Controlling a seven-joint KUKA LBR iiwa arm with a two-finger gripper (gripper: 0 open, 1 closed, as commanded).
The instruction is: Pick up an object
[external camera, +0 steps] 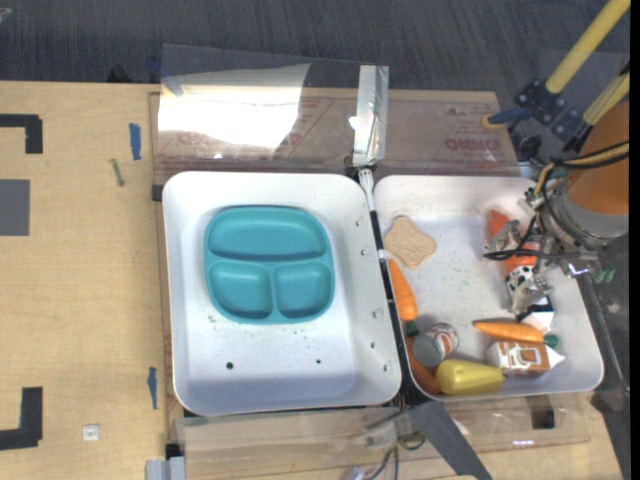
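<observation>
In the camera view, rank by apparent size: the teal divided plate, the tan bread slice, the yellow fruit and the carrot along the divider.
1. Teal divided plate, by far the largest.
2. Carrot along the divider and yellow fruit: too similar in apparent size to rank.
3. Tan bread slice, slightly smaller, though the margin is slim.

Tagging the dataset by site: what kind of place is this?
Probably a robotics lab pick-and-place bench: two white bins on a plywood top, toy food such as a carrot as props, a teal divided tray, and the arm's gripper reaching in.
</observation>
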